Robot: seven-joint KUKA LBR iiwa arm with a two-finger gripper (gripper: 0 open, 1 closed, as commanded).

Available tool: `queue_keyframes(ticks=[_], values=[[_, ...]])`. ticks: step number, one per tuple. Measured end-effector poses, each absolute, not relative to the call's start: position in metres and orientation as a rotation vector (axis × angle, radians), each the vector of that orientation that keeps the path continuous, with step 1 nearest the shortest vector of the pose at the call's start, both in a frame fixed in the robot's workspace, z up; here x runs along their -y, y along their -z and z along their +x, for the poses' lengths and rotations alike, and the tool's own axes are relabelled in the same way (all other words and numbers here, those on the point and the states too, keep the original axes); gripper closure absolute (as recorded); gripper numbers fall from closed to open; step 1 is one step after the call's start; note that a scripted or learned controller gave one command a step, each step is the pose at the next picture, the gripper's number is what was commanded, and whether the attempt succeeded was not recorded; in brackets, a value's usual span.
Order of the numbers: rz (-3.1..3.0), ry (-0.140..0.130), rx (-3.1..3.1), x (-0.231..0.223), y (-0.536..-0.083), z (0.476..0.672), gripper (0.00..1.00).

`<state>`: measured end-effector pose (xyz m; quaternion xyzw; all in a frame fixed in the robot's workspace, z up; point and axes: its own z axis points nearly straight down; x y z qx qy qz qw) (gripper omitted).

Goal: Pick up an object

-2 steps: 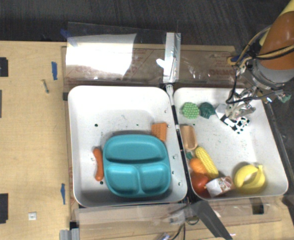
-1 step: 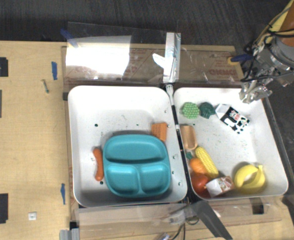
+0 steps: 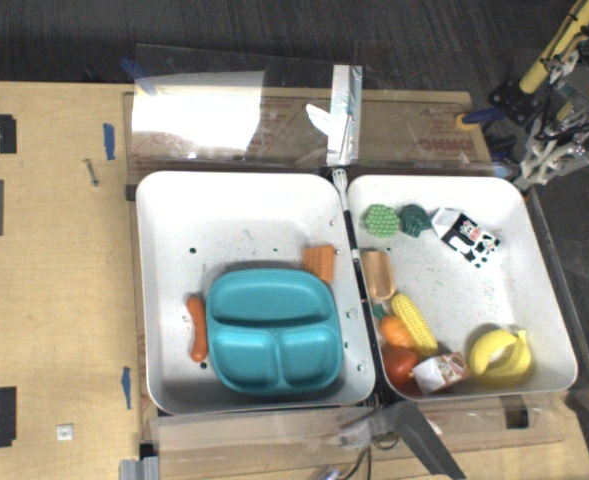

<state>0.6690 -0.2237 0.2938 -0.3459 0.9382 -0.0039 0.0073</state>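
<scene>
The right bin (image 3: 534,268) holds several toy foods: a green broccoli (image 3: 380,220), a dark green piece (image 3: 414,220), a black and white carton (image 3: 467,238), a tan bun (image 3: 378,273), a corn cob (image 3: 412,320), an orange ball (image 3: 396,333), a red tomato (image 3: 399,365), a small red and white carton (image 3: 439,371) and yellow bananas (image 3: 500,354). In the left bin (image 3: 174,218) lie a teal divided plate (image 3: 272,330), an orange sausage (image 3: 198,326) and an orange block (image 3: 319,261). My gripper (image 3: 552,158) hangs outside the bins, just beyond the right bin's far right corner, with nothing in it.
A clear plastic sheet (image 3: 234,118) and an upright divider (image 3: 344,113) stand behind the bins. The wooden bench (image 3: 44,288) stretches to the left. Cables and the yellow-marked arm (image 3: 564,48) crowd the upper right corner.
</scene>
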Motion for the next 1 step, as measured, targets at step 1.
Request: queue_keyframes(ticks=[1], values=[[-1.004, -0.012, -2.979, 0.1918, -0.1608, 0.6660, 1.00]])
